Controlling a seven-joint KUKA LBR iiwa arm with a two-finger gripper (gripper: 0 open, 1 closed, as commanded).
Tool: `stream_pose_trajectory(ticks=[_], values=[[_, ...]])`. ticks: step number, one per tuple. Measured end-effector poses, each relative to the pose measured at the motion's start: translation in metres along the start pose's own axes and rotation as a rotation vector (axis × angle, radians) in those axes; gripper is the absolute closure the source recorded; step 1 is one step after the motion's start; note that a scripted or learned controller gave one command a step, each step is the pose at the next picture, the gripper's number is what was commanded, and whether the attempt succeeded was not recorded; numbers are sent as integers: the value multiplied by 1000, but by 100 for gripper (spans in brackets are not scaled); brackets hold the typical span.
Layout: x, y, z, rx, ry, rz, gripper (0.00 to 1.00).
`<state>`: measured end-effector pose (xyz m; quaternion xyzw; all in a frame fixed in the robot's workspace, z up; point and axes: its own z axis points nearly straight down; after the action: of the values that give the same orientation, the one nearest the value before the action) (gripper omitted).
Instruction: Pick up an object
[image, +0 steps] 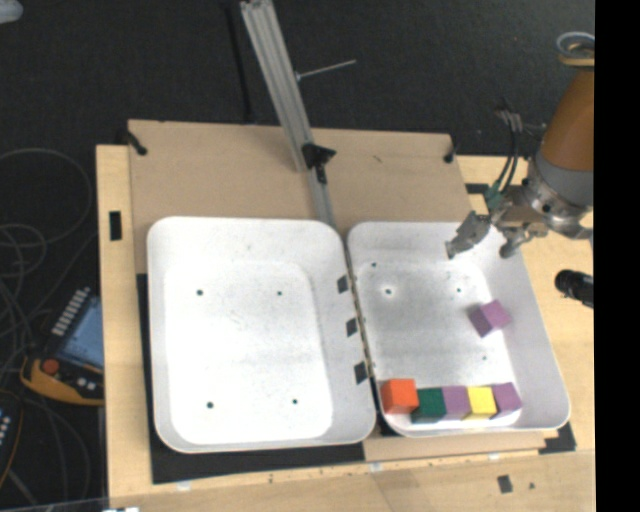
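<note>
From the overhead camera, the desk (120, 330) carries two shallow white bins side by side. The left bin (165, 300) sits beside the right bin (530, 340), their inner edges touching along a row of dark clips. The claw (486, 243) hangs over the upper right part of the right bin with its two fingers spread apart and nothing between them. Below and slightly right of it, well apart from the fingers, a purple block (490, 317) lies tilted on the bin floor. Along the near wall of the same bin stands a row of blocks, each touching the next: an orange block (400, 394), a green block (431, 403), a lilac block (456, 401), a yellow block (482, 401) and another purple cube (506, 396).
</note>
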<state>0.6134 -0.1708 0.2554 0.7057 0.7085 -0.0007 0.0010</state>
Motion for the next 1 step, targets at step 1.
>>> stream_pose_trajectory(ticks=[1], values=[[-35,-33,86,8,2,7,0]])
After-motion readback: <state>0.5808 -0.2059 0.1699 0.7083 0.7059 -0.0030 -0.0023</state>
